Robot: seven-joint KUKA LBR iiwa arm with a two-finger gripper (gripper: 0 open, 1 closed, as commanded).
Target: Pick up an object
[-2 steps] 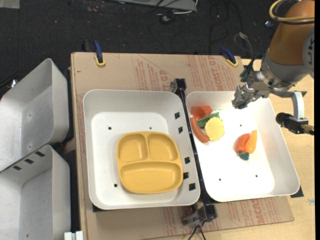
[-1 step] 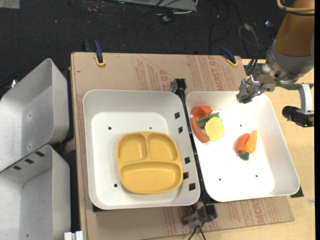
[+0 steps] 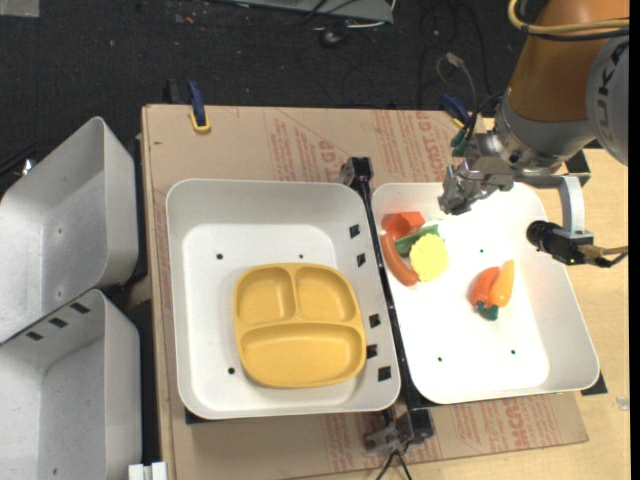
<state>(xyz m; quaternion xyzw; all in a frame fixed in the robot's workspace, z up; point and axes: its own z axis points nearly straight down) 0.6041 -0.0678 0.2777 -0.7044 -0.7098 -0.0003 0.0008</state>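
Hovering over the right bin [image 3: 560, 353], the gripper [image 3: 457, 200] is hanging just above a yellow toy [image 3: 429, 257] and apparently red pieces [image 3: 402, 224]; whether it is apart or together, I cannot tell.

An orange toy pepper [image 3: 493, 288] with a green stem is lying on its side near the middle of the right bin [image 3: 520, 368]. A yellow toy [image 3: 429, 257] with green leaves is sitting beside a red-orange toy [image 3: 403, 225] against that bin's left wall.
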